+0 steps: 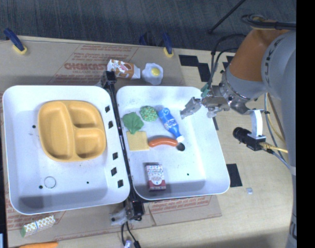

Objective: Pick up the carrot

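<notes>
— Cardboard with red print covers the bench [69,56], and two shallow white bins sit side by side on it. What is in the left bin [17,154]?

— One yellow plastic divided tray [72,129], three compartments, lying flat.

— And the right bin [209,154]?

— The small orange carrot [162,142] lies on its side near the middle, its right tip touching a small dark round object [180,147]. Just left of it is a pale yellow square cheese slice [137,140]; above that, a green leafy toy piece [132,121] and a bumpy green round piece [148,113]. A blue plastic bottle with a white cap [169,122] slants just above the carrot. Near the front wall stands a small red and white carton [155,175].

— Where is the two-finger gripper [191,109]?

— Over the right bin's upper right part, well apart from the carrot, with nothing between its fingers. Whether the jaws stand apart or together I cannot tell.
</notes>
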### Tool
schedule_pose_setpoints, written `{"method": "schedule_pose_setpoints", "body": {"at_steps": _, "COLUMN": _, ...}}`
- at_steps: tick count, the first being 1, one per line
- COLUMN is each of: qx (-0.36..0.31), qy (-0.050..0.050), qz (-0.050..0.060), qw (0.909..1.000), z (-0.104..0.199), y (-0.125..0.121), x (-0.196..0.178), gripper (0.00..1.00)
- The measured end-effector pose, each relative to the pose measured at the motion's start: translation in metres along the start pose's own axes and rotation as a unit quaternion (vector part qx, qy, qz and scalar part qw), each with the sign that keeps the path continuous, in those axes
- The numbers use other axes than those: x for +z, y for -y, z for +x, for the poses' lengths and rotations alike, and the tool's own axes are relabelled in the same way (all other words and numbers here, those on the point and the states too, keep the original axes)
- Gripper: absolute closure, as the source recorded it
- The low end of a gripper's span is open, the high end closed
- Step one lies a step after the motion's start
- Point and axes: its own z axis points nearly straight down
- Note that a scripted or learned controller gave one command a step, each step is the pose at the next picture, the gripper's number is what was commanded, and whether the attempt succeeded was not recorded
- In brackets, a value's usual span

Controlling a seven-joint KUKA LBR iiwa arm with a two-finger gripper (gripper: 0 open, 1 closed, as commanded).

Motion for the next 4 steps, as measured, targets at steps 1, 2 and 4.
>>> {"method": "schedule_pose_setpoints", "body": {"at_steps": 1, "qx": 0.042, "qy": 0.000, "qz": 0.001, "qw": 0.9991, "z": 0.062, "y": 0.047, "x": 0.037, "gripper": 0.00}}
{"method": "schedule_pose_setpoints", "body": {"at_steps": 2, "qx": 0.080, "qy": 0.000, "qz": 0.001, "qw": 0.9968, "z": 0.102, "y": 0.058, "x": 0.126, "gripper": 0.00}}
{"method": "schedule_pose_setpoints", "body": {"at_steps": 4, "qx": 0.281, "qy": -0.001, "qz": 0.001, "qw": 0.9596, "z": 0.079, "y": 0.038, "x": 0.126, "gripper": 0.00}}
